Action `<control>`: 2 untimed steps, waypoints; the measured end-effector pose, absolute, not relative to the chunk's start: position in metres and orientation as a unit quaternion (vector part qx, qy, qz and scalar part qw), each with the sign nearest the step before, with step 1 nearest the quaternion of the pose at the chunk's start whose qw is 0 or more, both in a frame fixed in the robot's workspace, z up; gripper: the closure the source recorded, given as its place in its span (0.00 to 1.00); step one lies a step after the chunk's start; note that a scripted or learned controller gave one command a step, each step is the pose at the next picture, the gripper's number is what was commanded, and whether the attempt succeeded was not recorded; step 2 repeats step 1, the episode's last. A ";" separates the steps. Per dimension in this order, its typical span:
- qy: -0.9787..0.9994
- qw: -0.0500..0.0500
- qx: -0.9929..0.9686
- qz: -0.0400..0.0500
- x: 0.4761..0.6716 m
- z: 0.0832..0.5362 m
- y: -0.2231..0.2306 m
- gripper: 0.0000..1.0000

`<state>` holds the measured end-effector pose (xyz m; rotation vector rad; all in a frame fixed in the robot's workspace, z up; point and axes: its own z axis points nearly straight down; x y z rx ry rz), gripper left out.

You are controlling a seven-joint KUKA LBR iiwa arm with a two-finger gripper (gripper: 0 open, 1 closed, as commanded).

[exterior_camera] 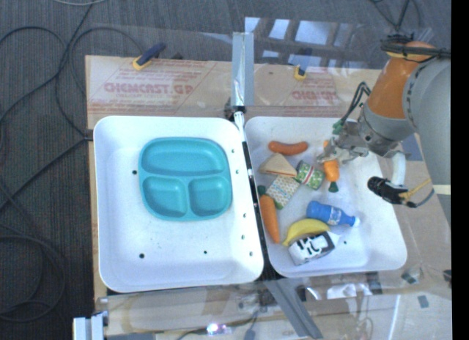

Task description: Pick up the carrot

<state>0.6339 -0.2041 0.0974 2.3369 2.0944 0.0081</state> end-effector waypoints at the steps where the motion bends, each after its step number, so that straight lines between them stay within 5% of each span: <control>1: 0.540 0.000 0.841 -0.002 0.658 0.199 -0.130 1.00; 2: 0.540 0.000 0.841 -0.002 0.658 0.199 -0.130 1.00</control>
